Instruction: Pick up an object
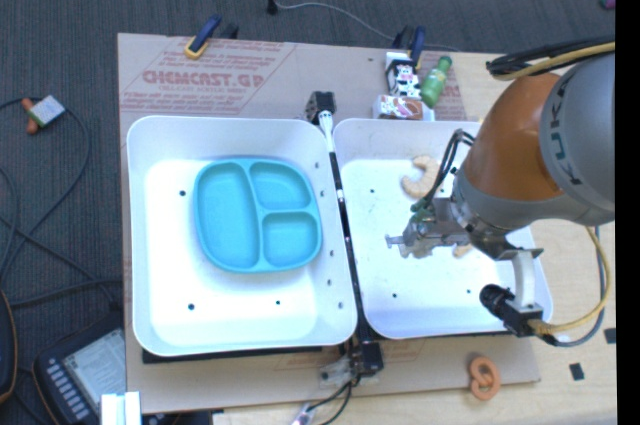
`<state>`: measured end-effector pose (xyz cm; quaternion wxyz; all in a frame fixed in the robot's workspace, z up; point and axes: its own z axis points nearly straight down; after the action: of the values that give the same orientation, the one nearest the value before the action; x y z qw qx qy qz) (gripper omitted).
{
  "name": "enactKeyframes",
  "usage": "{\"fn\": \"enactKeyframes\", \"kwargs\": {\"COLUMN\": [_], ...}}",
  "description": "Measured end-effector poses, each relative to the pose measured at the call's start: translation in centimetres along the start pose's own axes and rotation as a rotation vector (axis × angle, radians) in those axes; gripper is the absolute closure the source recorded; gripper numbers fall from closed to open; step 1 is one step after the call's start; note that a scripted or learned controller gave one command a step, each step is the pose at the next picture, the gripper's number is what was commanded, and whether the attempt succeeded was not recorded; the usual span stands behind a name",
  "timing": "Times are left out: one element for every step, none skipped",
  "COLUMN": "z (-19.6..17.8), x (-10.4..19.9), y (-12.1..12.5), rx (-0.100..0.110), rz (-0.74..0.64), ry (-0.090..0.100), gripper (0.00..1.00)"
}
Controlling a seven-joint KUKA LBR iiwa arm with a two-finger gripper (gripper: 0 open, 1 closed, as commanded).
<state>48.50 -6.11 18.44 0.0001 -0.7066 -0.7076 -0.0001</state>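
A pale tan curved object [417,175] lies in the right bin [380,303], near its back wall. My gripper [420,240] hangs over the middle of that bin, a little in front of the curved object and apart from it. A small tan piece [462,251] peeks out just right of the gripper, mostly hidden under the wrist. I see nothing held in the gripper. The grey arm with its orange band [515,148] covers the bin's right side.
The left bin [160,313] holds a blue three-compartment plate [257,215]. A green bottle [435,81] and a small carton [402,98] stand behind the right bin. An orange ring [484,376] lies on the bench in front of it.
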Motion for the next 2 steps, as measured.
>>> {"fn": "enactKeyframes", "kwargs": {"z": [0.0, 0.0], "x": [6.4, 5.3], "y": [-0.1, -0.1], "rx": [0.001, 0.001], "rz": [0.0, 0.002], "ry": [0.0, -0.001], "gripper": [1.0, 1.0]}}
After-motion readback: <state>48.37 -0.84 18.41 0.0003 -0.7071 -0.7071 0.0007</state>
